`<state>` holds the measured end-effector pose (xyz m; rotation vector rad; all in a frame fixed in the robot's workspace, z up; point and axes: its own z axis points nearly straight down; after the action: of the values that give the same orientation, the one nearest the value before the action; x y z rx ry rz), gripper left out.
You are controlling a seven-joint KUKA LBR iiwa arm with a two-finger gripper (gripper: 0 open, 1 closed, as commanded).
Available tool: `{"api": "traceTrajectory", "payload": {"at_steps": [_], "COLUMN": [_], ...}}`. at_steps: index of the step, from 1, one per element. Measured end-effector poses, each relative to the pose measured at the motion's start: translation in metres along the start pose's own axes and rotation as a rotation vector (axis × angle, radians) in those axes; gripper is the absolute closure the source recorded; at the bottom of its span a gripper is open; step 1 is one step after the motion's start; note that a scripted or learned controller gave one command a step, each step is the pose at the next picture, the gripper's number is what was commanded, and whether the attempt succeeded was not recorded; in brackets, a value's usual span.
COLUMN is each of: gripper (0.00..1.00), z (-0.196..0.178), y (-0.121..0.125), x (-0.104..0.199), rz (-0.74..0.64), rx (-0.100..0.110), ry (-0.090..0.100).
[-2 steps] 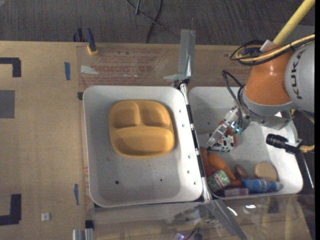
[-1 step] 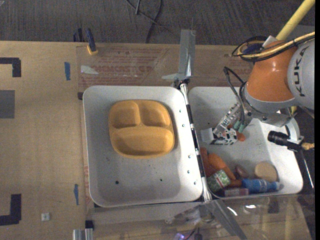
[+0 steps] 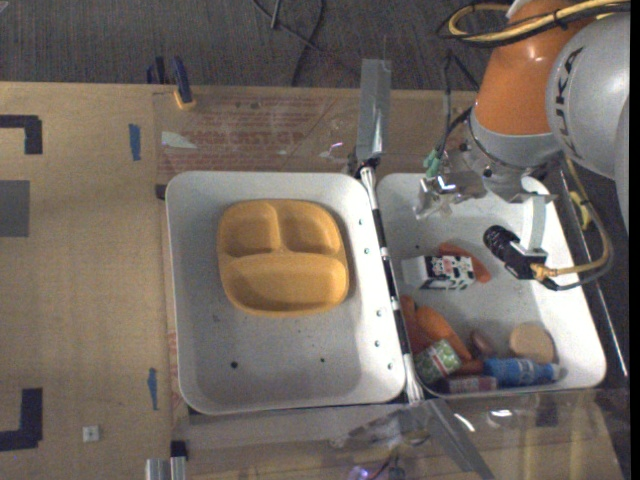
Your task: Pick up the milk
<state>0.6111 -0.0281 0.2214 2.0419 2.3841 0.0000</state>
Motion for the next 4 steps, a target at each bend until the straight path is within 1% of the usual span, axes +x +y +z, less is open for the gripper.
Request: {"api": "traceTrajectory", "payload": {"at_steps": [1, 2, 3, 4], "gripper": [0.0, 0.0, 0.0, 0.0], "z": [0.0, 0.037, 0.037, 0.027], "y": [0.0, -0.05, -0.043, 0.014], "x": [0.0, -0.034, 0.005, -0.033], "rz": [0.0, -0.082, -0.188, -0.134], "rx": [0.0, 0.003, 0.002, -0.001], "ry": [0.0, 0.002, 0.003, 0.0]}}
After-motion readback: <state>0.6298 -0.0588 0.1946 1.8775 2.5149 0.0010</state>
